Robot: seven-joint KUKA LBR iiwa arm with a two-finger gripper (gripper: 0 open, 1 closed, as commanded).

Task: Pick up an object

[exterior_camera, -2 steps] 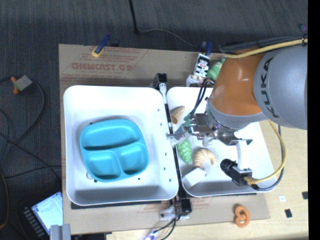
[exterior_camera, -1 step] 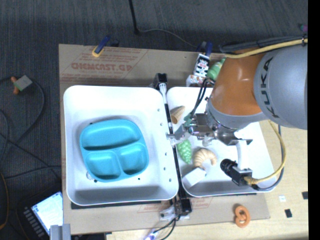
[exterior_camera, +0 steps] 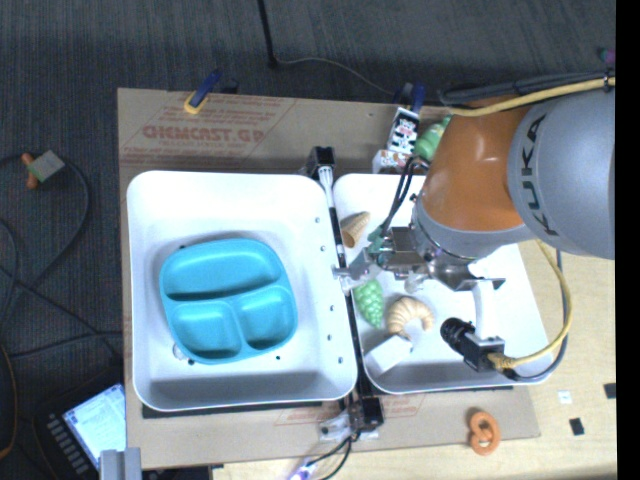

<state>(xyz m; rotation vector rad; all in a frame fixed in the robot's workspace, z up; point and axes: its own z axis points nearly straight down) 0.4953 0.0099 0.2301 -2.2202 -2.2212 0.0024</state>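
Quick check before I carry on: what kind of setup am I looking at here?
Most likely a robotics lab test bench: a KUKA arm works over two white bins on a cardboard-covered bench, cables trail across grey carpet, and toy items like a croissant serve as practice objects.

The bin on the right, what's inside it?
Right bin holds a croissant, a green bumpy toy and a tan cone-like piece. The arm covers the rest.
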